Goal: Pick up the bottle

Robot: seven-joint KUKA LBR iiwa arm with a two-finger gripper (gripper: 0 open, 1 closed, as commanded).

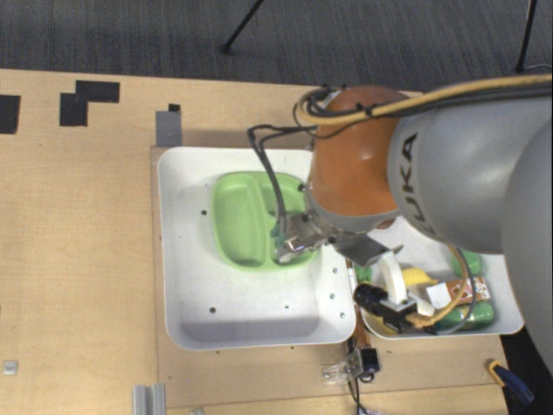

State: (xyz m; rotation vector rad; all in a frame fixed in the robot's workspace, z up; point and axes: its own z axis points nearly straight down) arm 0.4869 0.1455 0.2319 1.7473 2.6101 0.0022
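Camera view: the gripper (289, 242) sits low over the green bottle (244, 217) in the left bin (186, 318), seemingly to grasp it, grip state unclear.

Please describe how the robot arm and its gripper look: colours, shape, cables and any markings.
The arm is thick, rounded and grey, with dark "KUKA" lettering. An orange band sits above the wrist. A yellow cable and black cables run along it. The gripper is small, metallic and grey.
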